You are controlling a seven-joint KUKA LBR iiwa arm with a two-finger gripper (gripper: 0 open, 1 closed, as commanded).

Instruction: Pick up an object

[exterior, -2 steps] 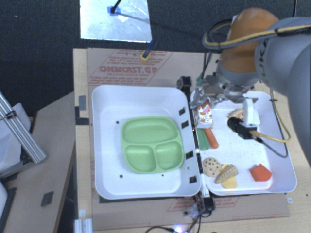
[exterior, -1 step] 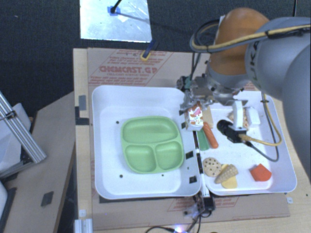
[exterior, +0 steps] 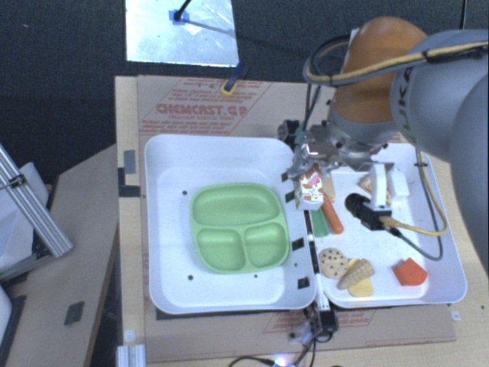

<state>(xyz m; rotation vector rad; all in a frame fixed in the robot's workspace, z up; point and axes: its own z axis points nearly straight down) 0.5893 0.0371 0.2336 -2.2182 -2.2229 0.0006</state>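
While the left bin [exterior: 164, 281] holds a green tray [exterior: 238, 226], the tool [exterior: 309, 176] grips a carton [exterior: 310, 189] (right bin [exterior: 447, 277]).

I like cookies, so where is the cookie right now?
In the camera view, the round cookie lies in the right-hand white bin, near its front-left corner, just left of the waffle cone and below the carrot.
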